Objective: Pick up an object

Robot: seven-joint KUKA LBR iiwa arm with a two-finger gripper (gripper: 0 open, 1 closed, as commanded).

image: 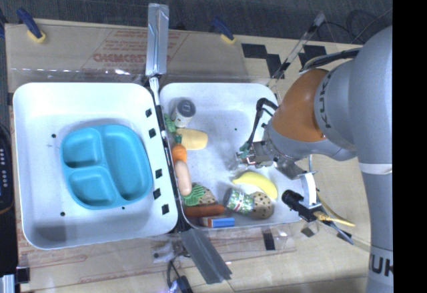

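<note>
My gripper [245,157] hangs low in the right bin [220,95], just above the yellow banana-shaped toy [255,183]. The wrist with its orange band [300,111] covers most of the fingers. Other items in the right bin lie along its left and front sides: a pale yellow block [192,139], an orange carrot [179,153], a tan sausage shape [183,178], a patterned can [241,201], a dotted brown piece [263,205], a red stick [207,210] and a blue piece [220,222]. A small grey cup [185,109] stands at the back left.
The left bin [40,105] holds a blue divided tray [105,165]. A grey divider bar [157,38] stands between the bins at the back. The arm's grey body [363,105] covers the right bin's right edge. Black cables [300,205] hang below the wrist.
</note>
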